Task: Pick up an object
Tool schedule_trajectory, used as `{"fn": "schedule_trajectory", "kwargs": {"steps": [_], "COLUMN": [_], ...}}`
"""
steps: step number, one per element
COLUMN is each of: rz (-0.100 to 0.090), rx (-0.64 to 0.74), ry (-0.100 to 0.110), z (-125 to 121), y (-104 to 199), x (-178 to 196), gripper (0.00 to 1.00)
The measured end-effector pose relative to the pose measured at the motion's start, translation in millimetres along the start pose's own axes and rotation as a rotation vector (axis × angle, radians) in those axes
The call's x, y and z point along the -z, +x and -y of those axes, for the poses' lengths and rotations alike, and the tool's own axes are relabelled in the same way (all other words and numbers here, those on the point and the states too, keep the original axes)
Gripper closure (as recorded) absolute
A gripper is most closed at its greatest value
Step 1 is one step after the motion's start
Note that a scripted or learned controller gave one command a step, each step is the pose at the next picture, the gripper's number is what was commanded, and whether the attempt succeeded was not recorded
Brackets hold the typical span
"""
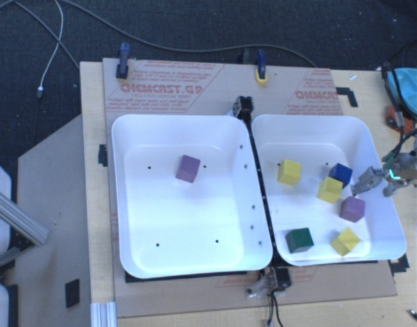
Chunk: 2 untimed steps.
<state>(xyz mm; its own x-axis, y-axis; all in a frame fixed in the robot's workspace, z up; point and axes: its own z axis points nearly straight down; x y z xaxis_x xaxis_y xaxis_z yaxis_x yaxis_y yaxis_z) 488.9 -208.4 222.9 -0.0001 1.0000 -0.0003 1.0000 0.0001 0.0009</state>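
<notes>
We see a purple cube (352, 208) lying flat in the right bin (311, 128), right of frame centre, beside a yellow cube (329, 189) and a blue cube (341, 174). The claw (367, 181) hovers just above and right of it, fingers apart, gripping nothing, near the bin's right wall.

Lying flat at 12 o'clock: printed cardboard (215, 86). Pinching its far edge: a blue clamp (122, 58) at 11 o'clock, a yellow-tipped clamp (261, 68) at 12. Trailing across dark carpet (195, 12) at 10 o'clock: a white cable (58, 19). Slanting in at 8 o'clock: a metal rail (18, 220).
</notes>
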Motion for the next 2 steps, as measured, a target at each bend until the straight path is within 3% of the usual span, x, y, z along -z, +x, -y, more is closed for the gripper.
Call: {"fn": "schedule_trajectory", "kwargs": {"steps": [1, 2], "rz": [0.0, -0.002], "rx": [0.0, 0.0], "ry": [0.0, 0.005], "z": [0, -1], "y": [0, 7], "x": [0, -60], "gripper": [0.0, 0.0]}}
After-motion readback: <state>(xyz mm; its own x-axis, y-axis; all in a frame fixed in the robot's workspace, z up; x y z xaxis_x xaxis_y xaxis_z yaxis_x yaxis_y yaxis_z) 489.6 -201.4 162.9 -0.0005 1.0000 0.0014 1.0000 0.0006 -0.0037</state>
